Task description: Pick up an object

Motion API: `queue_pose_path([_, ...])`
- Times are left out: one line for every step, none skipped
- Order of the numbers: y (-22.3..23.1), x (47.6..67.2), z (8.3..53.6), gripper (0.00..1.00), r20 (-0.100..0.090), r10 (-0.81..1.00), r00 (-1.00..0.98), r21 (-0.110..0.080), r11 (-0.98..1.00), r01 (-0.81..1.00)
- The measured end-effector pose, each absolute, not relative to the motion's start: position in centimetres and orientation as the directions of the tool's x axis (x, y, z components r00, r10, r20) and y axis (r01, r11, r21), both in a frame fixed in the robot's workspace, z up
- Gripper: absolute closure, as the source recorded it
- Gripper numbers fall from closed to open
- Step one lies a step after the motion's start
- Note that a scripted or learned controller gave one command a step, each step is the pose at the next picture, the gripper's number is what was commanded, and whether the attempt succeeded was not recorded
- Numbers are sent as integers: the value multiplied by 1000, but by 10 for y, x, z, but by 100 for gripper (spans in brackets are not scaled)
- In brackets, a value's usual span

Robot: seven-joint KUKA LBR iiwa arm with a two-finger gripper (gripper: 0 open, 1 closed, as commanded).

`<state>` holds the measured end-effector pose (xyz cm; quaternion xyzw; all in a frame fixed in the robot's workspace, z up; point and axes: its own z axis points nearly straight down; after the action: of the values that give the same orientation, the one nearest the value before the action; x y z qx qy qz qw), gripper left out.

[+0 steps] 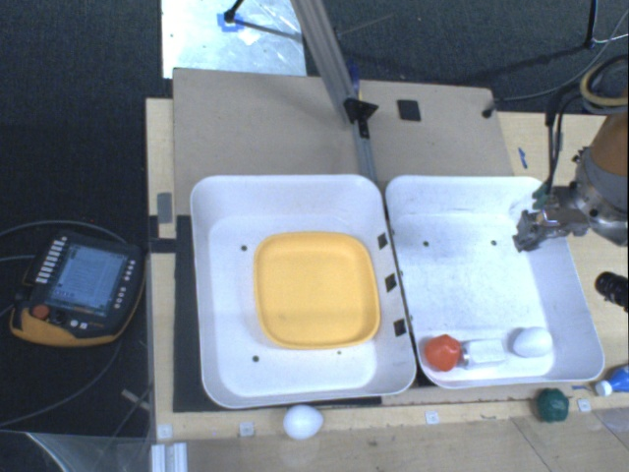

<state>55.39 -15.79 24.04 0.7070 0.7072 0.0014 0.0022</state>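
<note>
Pincer: the gripper [531,232] hangs over the right edge of the right bin [462,200], about mid-depth; nothing shows between its dark tips, and whether they are parted or closed cannot be told at this size.
Arm: the grey arm [604,180] reaches in from the right, with its orange band at the frame's edge.
Objects to pick: three lie along the near wall of the right bin: a red-orange ball [442,352] in the near-left corner, a small pale block [484,352] just beside it, and a white egg-shaped object [532,342] to the right.
Left bin: the left bin [221,264] holds one yellow plate [316,288], lying flat in the middle.
Outside the bins: one white egg-shaped thing [303,422] rests on the bench near the left bin, and one dark green ball [551,404] lies near the right bin's near-right corner.
Off the bench: one control pendant [74,293] lies on the dark floor at left.
Step in hand: judged to be the approach, with nothing yet grasped.
Next move: likely a shift toward the near wall, then a descent over one object; the white egg-shaped object lies closest. Things sitting against the wall may leave little room for a finger.
</note>
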Motion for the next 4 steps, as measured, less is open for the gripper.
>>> queue_pose_path([-108,565,247,100,1,1000,-4,1,4,1000])
queue_pose_path([-56,593,243,100,1,1000,-5,0,5,1000])
queue_pose_path([-6,610,230,100,1,1000,-4,0,4,1000])
queue_pose_path([36,628,223,100,1,1000,-4,0,4,1000])
